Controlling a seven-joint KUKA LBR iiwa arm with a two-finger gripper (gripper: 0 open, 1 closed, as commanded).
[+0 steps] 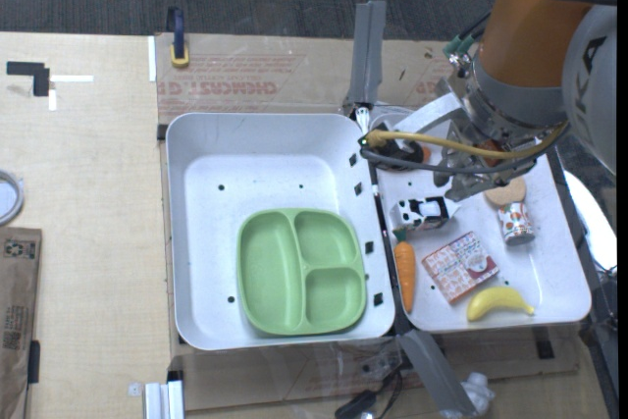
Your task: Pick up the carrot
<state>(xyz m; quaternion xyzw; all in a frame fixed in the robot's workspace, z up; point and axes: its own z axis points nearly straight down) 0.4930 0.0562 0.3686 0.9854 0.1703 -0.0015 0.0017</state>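
Carrot (404, 273): lying in the right bin (574, 294) against its left wall, orange body with green top, long axis running roughly up-and-down the view, green end pointing toward the claw (469, 180) and tip pointing away. Claw: hanging over the upper part of the same bin, its opening being impossible to tell from here and nothing visibly sitting in it; the carrot is lying below and to the left of it, with a small black-and-white toy (422, 212) sitting between the two. Judgement: the coming move is calling for a short travel down-left past that toy, with the grip set across the carrot's long axis.
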